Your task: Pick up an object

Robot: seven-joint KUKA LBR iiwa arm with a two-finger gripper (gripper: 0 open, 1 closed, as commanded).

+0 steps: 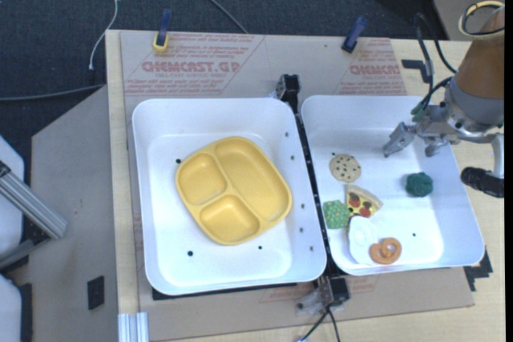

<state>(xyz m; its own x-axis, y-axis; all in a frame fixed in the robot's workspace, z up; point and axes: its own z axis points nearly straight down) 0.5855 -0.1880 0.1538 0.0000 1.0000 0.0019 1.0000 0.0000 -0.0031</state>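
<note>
My gripper (411,146) hangs over the back of the right bin (321,124), open, with nothing between its fingers. Below it and slightly to the right lies a dark green lump (418,185). To the gripper's left on the bin floor sits a chocolate-chip cookie (345,166). A pizza slice (362,203) and a light green leafy piece (336,214) lie nearer the front. An orange donut (385,251) rests on a white flat piece (362,235) at the front of the bin.
The left bin (152,196) holds a yellow divided tray (232,190). A black clamp (288,86) sits between the bins at the back. Blue clips (353,34) pin the cardboard base. Cables run behind the arm at the right.
</note>
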